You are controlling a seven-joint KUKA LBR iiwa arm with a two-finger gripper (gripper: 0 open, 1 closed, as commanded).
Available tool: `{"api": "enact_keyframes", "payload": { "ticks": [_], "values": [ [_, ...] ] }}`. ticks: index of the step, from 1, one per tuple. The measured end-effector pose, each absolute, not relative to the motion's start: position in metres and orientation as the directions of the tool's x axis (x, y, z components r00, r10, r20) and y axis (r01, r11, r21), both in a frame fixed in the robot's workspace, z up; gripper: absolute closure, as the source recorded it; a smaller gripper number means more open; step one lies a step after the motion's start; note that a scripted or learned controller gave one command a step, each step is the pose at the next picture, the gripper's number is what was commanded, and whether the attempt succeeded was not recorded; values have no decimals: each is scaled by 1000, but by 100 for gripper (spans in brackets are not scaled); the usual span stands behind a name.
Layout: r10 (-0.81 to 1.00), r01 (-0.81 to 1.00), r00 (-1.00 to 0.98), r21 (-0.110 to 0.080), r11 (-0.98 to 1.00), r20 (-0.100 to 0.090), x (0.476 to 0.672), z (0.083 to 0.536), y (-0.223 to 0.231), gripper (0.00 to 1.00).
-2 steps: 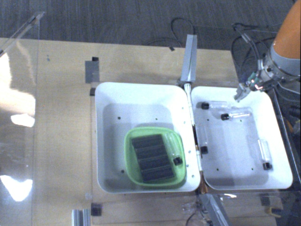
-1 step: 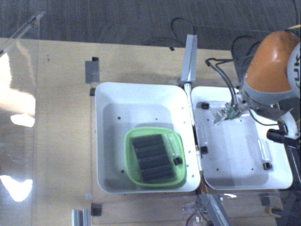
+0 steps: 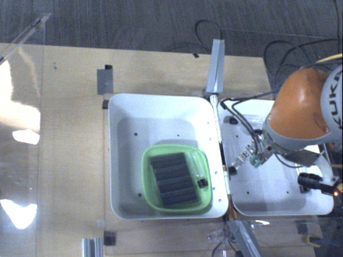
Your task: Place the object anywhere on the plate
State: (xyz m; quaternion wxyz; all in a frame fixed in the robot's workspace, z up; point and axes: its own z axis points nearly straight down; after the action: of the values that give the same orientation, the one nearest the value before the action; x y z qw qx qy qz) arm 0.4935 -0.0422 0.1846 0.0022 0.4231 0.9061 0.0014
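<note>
over the right bin (image 3: 278, 205), gripper (image 3: 253, 157) hovering, finger state impossible to tell, dark ridged object (image 3: 172, 179) already on green plate (image 3: 199, 159); next, probably just pulling clear.

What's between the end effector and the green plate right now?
In the camera view, between the end effector and the green plate: bare right-bin floor, then the two bins' adjoining rims.
</note>
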Motion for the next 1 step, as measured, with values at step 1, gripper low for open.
{"api": "enact_keyframes", "payload": {
  "ticks": [1],
  "values": [
    [694,694,-720,8,720,-6,489,219,40,100]
  ]
}}
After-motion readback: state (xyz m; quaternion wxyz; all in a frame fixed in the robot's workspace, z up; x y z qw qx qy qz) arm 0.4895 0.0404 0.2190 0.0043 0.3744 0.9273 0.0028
